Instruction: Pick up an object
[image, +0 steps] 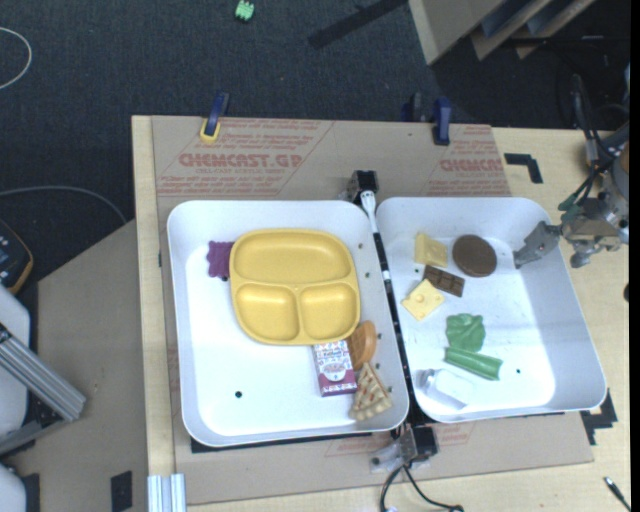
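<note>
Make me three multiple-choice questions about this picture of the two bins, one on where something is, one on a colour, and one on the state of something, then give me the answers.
1. Where does the yellow divided tray lie?
A. In the left bin
B. In the right bin
C. On the bare bench

2. What colour is the round disc in the right bin?
A. Green
B. Brown
C. Purple

3. How does the gripper stand?
A. Lifting the tray
B. Clamped on the green vegetable
C. Near the right bin's upper right corner, holding nothing visible

Answers:
1. A, the tray fills the upper part of the left bin.
2. B, the disc looks dark brown beside pale yellow pieces.
3. C, the green vegetable lies apart from it, lower in the bin.
</note>
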